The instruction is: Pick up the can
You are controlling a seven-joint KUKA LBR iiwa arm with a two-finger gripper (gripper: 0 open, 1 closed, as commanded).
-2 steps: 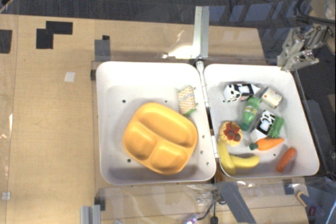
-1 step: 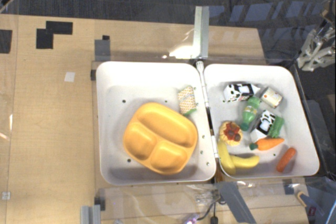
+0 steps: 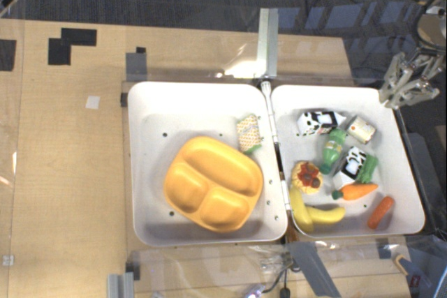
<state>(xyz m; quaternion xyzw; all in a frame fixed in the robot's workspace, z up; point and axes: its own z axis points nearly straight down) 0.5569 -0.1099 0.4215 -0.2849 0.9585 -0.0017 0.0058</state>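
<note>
The bench [image 3: 70, 171] carries two white bins side by side. The left bin [image 3: 150, 150] holds a yellow plate [image 3: 213, 181] with sections, lying a little toward 5 o'clock of the bin's middle. A small patterned packet [image 3: 248, 133] sits at the plate's 1 o'clock, against the wall between the bins.

The right bin [image 3: 405, 216] holds the small things. The gripper [image 3: 408, 84] hangs outside this bin, just off its 1 o'clock corner, well apart from everything inside. Its jaws stand apart with nothing between them.

A banana [image 3: 311, 213] lies along the bin's 7 o'clock side. A black-and-white cow-patterned toy [image 3: 318, 122] lies at 11 o'clock. A green bottle [image 3: 333, 148] stands tilted near the middle, just below the cow toy.

The can [image 3: 358, 165], as far as I can tell the green piece with a black-and-white label, lies on its side near the bin's middle. It is at the bottle's 4 o'clock and just beside it, and sits well toward 7 o'clock from the gripper.

A carrot [image 3: 357, 191] lies touching the can at its 6 o'clock. A red and yellow piece [image 3: 307, 176] sits at 9 o'clock, above the banana. An orange piece [image 3: 380, 212] lies at 5 o'clock. A small white and tan block [image 3: 361, 129] sits at 1 o'clock, above the can.
</note>
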